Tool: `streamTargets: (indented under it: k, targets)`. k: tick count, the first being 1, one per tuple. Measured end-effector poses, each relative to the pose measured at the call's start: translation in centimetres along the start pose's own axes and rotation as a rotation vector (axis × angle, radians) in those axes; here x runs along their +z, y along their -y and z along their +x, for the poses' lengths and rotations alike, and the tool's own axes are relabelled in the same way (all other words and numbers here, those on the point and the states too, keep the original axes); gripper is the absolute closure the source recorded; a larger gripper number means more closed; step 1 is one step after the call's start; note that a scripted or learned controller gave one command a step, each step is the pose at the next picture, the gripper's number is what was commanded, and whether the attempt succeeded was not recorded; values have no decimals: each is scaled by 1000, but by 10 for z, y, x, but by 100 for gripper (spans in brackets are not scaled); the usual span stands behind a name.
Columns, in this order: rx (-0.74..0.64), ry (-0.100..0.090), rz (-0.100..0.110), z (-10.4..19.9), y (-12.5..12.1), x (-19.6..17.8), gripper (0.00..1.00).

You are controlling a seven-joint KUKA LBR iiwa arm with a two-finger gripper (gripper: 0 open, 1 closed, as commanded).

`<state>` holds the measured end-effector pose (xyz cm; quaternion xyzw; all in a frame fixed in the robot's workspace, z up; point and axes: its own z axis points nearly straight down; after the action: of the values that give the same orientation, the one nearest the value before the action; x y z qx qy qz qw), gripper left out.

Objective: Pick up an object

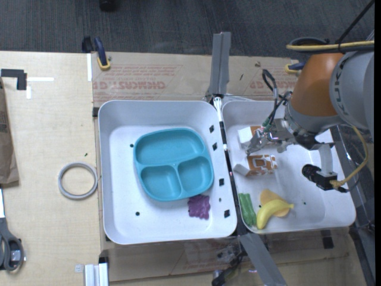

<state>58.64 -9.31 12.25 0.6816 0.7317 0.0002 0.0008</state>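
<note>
A: In the right bin, you had the gripper low over the back-left part, above an orange-and-white carton that lay flat on the bin floor. A white block sat just behind the gripper, near the bin's left wall.

B: Were the fingers clenched or released?

A: You could not tell; the metal at the tip was too small and cluttered to read, and nothing was plainly between the fingers. The carton looked to be on the floor, not lifted.

B: What else lay in that bin?

A: You had a banana toward the front, touching a yellow wedge just behind it, and a green stick along the left wall beside the banana. A small grey piece rested just left of the carton.

B: And the left bin?

A: It held a blue tray with three compartments, tilted a little, and a purple bunch of grapes touching the tray's front right corner.

B: Anything on the bench?

A: A grey ring lay left of the bins, well apart from them, and scissors sat at the far left edge. The arm came in from the right, its orange band above the wrist.
</note>
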Motion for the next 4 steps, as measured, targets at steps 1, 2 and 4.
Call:
streamTargets:
  k: [1,2,4]
  targets:
    - [-31,-7,25,-8,-56,26,0]
    - [-30,-9,31,-9,-55,13,100]
    - [52,1,2,44,-76,-69,0]
